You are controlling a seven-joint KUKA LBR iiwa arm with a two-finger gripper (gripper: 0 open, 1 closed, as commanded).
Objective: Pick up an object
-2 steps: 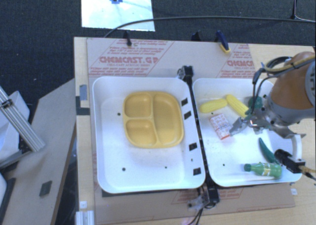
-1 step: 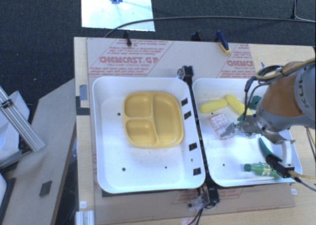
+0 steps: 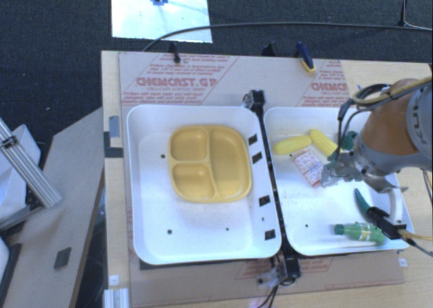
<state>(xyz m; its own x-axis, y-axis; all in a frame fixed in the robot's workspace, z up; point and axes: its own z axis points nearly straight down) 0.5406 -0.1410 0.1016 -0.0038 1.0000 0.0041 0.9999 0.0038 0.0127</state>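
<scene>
- The jaws [image 3: 336,172] sit low in the right bin [image 3: 291,232], just beside the right edge of a small red-and-white packet [image 3: 308,166]; whether they are spread or pressed together cannot be told, and nothing shows between them.
- The grey arm [image 3: 396,134], with its orange band, comes in from the right and covers the bin's upper right part.
- Just above the packet lie two yellow corn-like pieces: one [image 3: 291,145] lying crosswise and one [image 3: 322,142] slanted, their ends close together.
- Near the bin's front edge a green bottle with a yellow neck [image 3: 358,232] lies on its side; a dark green-handled tool [image 3: 369,208] lies just above it, near the right wall.
- Open white floor shows in the right bin's lower left, between the packet and the bottle.
- The left bin [image 3: 152,232] holds a yellow divided plate [image 3: 208,163] near its middle, with bare floor around it on all sides.
- A black strip [image 3: 267,185] runs between the two bins where their walls meet.
- The sheet on the bench [image 3: 230,73] under the bins bears red print reading "CHEMCAST", repeated behind each bin; the smaller print is too small to read.
</scene>
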